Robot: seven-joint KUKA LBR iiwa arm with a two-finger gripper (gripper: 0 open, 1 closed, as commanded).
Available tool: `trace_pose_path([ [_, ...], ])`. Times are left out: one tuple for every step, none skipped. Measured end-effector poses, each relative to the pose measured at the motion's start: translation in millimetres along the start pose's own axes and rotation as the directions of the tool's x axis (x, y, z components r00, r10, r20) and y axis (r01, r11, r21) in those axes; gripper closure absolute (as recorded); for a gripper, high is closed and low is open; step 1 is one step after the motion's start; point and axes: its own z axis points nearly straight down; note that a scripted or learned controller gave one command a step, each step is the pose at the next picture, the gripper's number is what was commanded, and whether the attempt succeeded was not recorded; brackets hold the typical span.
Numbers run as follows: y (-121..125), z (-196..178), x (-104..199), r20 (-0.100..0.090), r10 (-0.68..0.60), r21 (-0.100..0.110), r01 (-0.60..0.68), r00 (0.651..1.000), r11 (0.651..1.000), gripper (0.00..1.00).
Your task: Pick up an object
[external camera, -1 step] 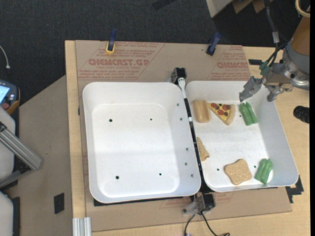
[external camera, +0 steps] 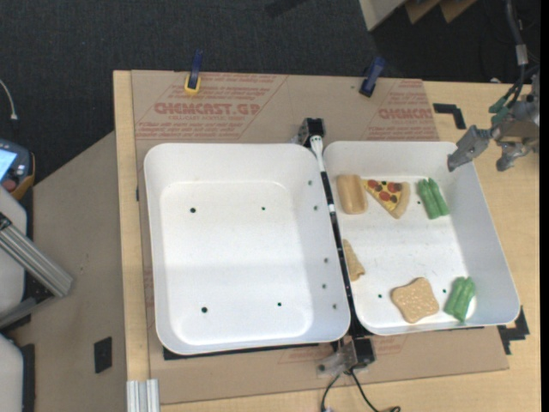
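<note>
The right bin (external camera: 412, 247) holds several toy foods. A tan bread roll (external camera: 350, 193), a pizza slice (external camera: 388, 195) and a green vegetable (external camera: 432, 198) lie in a row along its far side. A small tan piece (external camera: 352, 261) rests against the left wall. A slice of toast (external camera: 415, 300) and a second green vegetable (external camera: 461, 298) sit near the front right corner. My gripper (external camera: 487, 153) hangs over the bin's far right corner, open, with nothing between its fingers, up and to the right of the first green vegetable.
The left bin (external camera: 227, 247) stands beside the right one, their rims touching along a dark seam. Both rest on a cardboard sheet (external camera: 257, 101) held by clamps (external camera: 195, 75) at the far edge. Cables and a connector (external camera: 352, 359) lie at the front.
</note>
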Motion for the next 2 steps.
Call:
trace_pose_path([
  [13.9, -155.1, 34.2, 0.002, -0.007, -0.017, 0.007, 1.0, 1.0, 0.0],
  [-48.1, -235.8, 68.2, -0.002, -0.007, -0.007, 0.007, 1.0, 1.0, 0.0],
])
